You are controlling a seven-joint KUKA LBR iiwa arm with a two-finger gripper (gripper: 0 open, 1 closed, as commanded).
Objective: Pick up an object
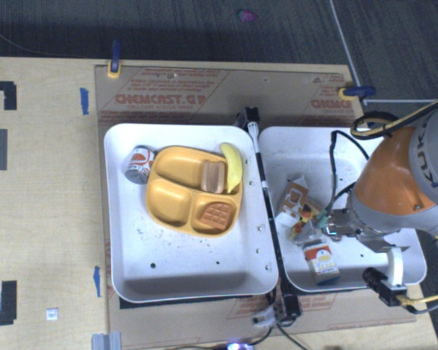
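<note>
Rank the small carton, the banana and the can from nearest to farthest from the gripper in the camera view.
Gripper is low in the right bin.
1. Small carton: right bin, just below the gripper.
2. Banana: left bin, on the yellow tray's right edge.
3. Can: left bin, upper left corner, farthest.

Pincer (323,226) fingers hidden under arm (394,184); arm cut off at right edge.
</note>
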